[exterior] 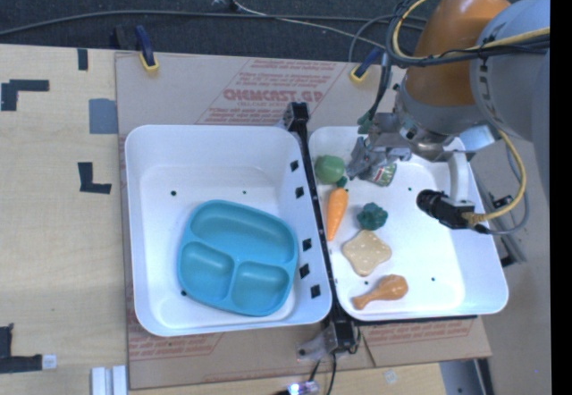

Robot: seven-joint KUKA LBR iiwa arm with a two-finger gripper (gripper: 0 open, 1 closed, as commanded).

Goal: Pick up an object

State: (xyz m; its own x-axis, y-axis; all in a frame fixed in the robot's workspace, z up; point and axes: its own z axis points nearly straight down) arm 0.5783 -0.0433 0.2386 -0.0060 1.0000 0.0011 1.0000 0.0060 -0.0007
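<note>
**Gripper low in right bin, far end**

Camera view: gripper (375, 161) sits over the right bin (483, 295) at its far side, by a green round item (329, 168); finger opening can't tell. Carrot (336, 213), dark green piece (372, 216), bread slice (366, 252), drumstick (382, 290) lie nearer. Left bin (152, 205) holds a blue tray (237, 257).

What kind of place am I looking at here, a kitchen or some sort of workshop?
Most likely a robot test lab. A robot arm reaches over two white bins, one holding toy food such as a carrot, on a bench with taped marks and loose cables.
</note>
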